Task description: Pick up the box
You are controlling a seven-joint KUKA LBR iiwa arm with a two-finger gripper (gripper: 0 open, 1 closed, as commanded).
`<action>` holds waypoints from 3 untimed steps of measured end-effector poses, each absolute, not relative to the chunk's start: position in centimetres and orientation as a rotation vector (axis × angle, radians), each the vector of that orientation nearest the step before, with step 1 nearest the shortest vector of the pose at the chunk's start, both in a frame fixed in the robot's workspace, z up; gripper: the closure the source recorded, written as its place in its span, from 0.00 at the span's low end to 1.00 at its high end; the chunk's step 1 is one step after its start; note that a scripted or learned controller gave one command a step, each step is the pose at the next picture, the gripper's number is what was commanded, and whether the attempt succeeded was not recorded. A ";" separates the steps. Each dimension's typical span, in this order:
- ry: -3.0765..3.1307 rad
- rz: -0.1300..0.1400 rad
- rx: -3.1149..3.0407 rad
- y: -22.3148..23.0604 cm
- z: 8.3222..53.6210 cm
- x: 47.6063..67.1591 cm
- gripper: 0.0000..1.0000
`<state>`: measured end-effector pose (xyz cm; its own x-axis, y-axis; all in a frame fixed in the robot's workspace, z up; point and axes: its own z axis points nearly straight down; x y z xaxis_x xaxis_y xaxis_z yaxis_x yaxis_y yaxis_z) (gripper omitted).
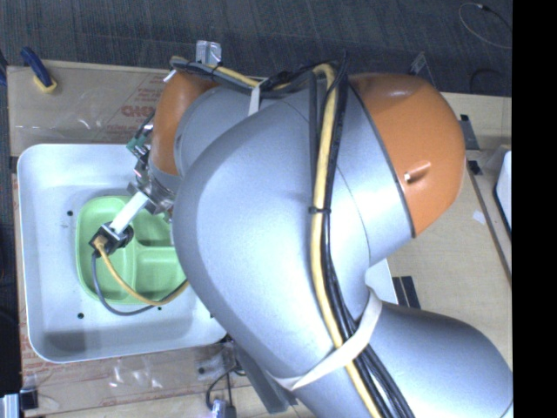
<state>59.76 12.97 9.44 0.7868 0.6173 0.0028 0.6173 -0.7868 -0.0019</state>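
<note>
Sees a green box (144, 264), shallow and split into compartments, flat on the floor of the left white bin (43, 233), toward the bin's right side and partly under the grey arm (261, 233). Takes it for the task's thing, on judgement, for want of anything else box-like in sight. Places the tool (150, 197) at the end of the wrist, low over the box's upper right corner, close above or touching it; cannot tell which. Cannot tell the tool's opening either, nor any hold on anything, under so much of the arm's bulk. Reads the box as lying down and to the left of the tool in the camera view, with no marked long axis: roughly square, perhaps a little taller than wide on screen. Judges the coming move as a short one: a small shift toward the box's rim or a divider wall, then a closing on that thin edge rather than across the whole body. Notes a smooth, glossy white bin floor beneath, likely slippery for a light plastic box, and low bin walls near on the left and bottom. Beyond the bin, a brown tabletop (87, 94) with a blue-and-yellow thing (35, 66) at its far left corner, and dark carpet (261, 7) past its edge.
</note>
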 end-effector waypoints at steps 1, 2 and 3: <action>-1.065 -0.021 -2.959 14.2 9.8 53.7 0.00; -0.987 -0.054 -2.980 11.4 10.1 51.1 0.00; -0.978 -0.036 -2.975 11.3 10.0 51.5 0.00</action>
